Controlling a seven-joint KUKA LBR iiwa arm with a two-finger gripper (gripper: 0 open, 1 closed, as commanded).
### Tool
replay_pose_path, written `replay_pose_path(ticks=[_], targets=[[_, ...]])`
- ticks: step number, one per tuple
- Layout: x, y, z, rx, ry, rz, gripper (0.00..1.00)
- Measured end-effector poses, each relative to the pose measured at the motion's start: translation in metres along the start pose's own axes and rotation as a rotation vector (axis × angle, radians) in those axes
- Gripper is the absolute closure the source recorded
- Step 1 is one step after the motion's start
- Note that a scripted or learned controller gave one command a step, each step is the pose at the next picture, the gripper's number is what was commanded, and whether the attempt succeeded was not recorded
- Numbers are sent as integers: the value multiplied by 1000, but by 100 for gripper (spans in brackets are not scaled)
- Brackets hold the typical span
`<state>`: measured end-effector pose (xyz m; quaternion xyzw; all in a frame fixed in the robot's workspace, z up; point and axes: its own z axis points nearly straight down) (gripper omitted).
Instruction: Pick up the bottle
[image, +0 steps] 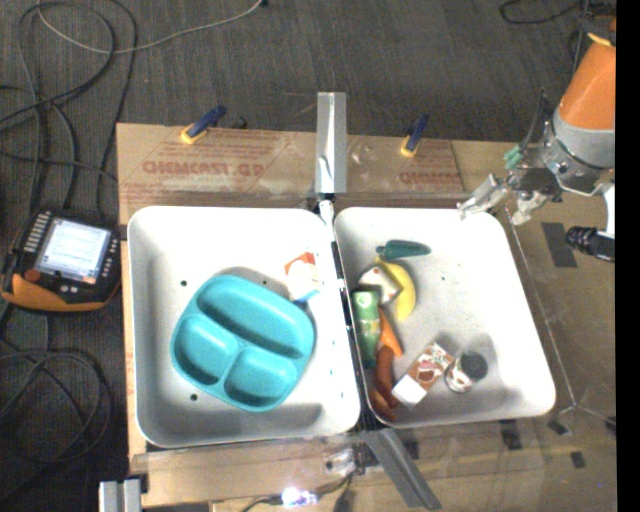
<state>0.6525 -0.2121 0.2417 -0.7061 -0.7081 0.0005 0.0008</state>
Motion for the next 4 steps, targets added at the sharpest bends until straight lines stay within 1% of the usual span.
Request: replay_pose_path(ticks=[1,2,3,4], targets=[[18,16,79,1,-4,-138,0],[65,14,143,-1,-2,96,0],[66,11,136,15,-2,96,100],[138,16,-3,0,-2,177,100]])
